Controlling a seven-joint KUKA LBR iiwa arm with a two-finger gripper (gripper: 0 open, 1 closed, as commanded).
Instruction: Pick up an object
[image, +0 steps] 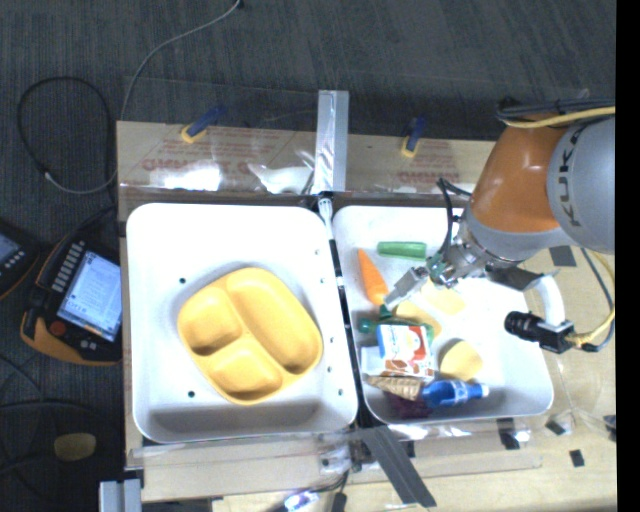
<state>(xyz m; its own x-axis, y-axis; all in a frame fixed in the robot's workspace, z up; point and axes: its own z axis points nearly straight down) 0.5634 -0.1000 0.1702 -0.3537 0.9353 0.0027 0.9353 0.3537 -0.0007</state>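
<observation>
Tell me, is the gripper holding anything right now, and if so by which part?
Nothing shows between its fingers. The gripper hangs over the right bin, its tip near the carrot, above the pile of small items. Whether it is open or shut cannot be told.

Glossy yellow plastic tray (250, 333); smooth white plastic bins (150, 300).

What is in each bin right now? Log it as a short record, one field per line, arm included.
left bin: yellow divided tray, lying flat near the middle
right bin: carrot, green stick, red-and-white carton, blue bottle, yellow pieces
arm: reaches in from the right, over the right bin
gripper: low over the right bin, beside the carrot
holding: nothing visible between the fingers
</observation>
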